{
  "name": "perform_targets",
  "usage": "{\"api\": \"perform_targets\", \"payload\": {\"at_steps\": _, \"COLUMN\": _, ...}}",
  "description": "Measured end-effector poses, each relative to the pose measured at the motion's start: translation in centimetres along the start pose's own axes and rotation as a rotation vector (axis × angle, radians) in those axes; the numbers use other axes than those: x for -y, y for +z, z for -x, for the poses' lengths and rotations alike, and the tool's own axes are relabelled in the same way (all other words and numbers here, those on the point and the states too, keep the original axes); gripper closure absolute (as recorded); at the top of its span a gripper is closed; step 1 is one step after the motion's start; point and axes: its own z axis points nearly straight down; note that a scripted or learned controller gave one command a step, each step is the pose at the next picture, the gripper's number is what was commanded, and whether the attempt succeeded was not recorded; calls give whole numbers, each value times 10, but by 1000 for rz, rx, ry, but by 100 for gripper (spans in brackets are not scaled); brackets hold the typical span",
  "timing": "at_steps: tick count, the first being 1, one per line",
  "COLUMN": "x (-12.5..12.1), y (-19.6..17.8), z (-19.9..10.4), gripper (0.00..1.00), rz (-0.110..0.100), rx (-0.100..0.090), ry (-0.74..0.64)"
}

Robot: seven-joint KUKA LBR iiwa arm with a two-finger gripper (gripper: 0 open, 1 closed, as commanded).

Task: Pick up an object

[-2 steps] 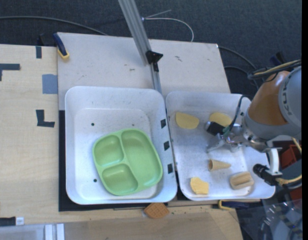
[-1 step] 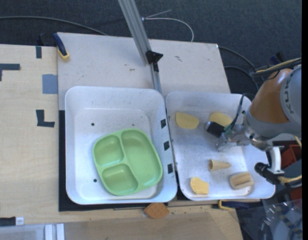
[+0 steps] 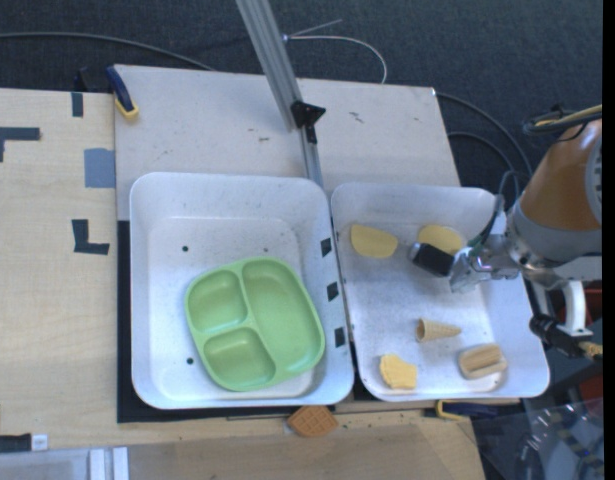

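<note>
The right bin holds several small food-like pieces. A yellow half-round piece lies near its back left. A second yellow piece lies just behind my gripper, which hangs low over the bin's back right part. In front of the gripper lie a small tan cone, a tan block and a yellow lump. I see nothing held by the gripper.
The left bin carries a green divided plate. A metal pole slants in from the top to the bins' shared back edge. A small orange waffle-like piece lies outside the bins at the front.
</note>
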Motion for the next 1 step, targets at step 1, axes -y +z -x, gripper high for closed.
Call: {"api": "perform_targets", "payload": {"at_steps": 1, "x": -9, "y": -60, "z": -4, "gripper": 100, "rz": 3, "rx": 1, "ry": -3}}
